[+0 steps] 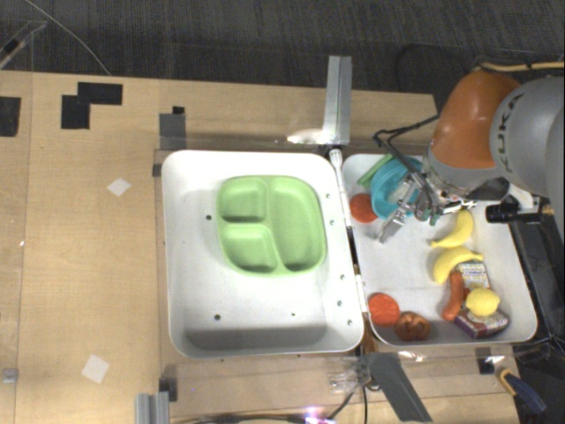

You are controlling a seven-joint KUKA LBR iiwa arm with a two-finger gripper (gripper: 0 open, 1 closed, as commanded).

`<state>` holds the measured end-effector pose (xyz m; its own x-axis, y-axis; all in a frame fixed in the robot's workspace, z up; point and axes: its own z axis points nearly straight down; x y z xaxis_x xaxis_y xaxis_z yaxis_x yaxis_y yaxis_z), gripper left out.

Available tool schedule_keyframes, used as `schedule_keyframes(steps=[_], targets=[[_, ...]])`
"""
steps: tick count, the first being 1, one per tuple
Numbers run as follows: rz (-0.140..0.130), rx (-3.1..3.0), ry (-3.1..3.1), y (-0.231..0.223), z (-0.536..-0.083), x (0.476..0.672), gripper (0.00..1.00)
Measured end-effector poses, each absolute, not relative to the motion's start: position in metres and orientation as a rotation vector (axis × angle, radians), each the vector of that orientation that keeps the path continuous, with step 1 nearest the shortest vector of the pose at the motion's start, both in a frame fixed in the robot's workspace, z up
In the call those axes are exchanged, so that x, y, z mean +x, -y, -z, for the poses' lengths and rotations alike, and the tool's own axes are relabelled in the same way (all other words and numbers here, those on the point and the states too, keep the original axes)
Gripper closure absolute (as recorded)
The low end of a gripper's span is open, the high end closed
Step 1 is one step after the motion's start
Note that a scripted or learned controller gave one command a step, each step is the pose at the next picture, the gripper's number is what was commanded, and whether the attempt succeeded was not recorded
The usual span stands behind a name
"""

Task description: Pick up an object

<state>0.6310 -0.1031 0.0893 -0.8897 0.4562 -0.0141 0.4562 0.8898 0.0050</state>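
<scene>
My gripper point(409, 224) hangs low over the back left part of the right bin point(521, 272), open, with bare bin floor between its fingers. A blue cup point(385, 189) lies just behind and left of it, touching one finger point(391, 225). Left of the cup rests a red round fruit point(361, 207). Two yellow bananas point(455, 229) point(450, 262) lie right of the gripper. Nearer the front lie a sausage point(454, 295), a lemon point(482, 302), a purple box point(482, 325), an orange fruit point(383, 307) and a brown apple point(412, 326).
The left bin point(190, 237) holds a green divided plate point(269, 224). The grey arm with its orange band point(468, 117) comes in from the right above the right bin's back edge. A metal post point(339, 95) stands behind the divide between the bins.
</scene>
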Motion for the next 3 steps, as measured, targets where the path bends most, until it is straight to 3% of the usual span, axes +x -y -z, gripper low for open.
schedule_keyframes(steps=[1, 2, 3], targets=[[-0.004, 0.989, -2.971, 0.097, -0.090, 0.642, 0.00], [-0.003, 1.149, -2.915, 0.108, -0.105, 0.597, 0.00], [-0.006, 1.467, -2.766, 0.146, -0.089, 0.576, 0.00]])
